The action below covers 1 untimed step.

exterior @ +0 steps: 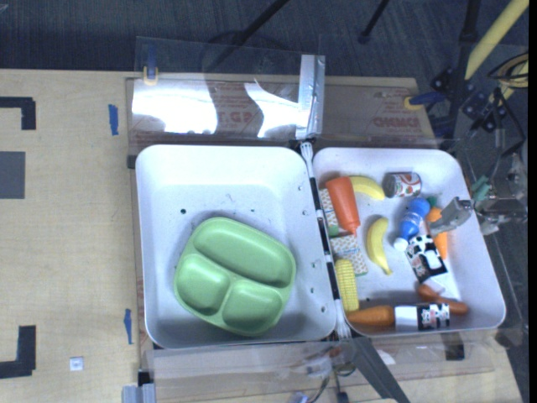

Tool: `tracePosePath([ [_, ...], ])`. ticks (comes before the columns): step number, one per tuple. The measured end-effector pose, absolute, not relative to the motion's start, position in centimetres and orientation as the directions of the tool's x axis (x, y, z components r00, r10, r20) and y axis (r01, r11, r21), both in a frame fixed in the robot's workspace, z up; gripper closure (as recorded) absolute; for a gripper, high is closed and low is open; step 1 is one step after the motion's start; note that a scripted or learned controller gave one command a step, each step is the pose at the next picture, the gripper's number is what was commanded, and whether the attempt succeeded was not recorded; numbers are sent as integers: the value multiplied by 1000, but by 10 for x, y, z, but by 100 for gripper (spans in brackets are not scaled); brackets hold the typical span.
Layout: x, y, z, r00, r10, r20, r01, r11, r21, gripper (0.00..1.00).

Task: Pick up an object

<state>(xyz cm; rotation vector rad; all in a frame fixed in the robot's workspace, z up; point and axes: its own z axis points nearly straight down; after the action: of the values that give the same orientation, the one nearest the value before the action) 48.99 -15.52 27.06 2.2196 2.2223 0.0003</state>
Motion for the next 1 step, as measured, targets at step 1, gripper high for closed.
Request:
tracePosePath([
  [1,497,-172,160,-77,997,0,997,77,0,0],
])
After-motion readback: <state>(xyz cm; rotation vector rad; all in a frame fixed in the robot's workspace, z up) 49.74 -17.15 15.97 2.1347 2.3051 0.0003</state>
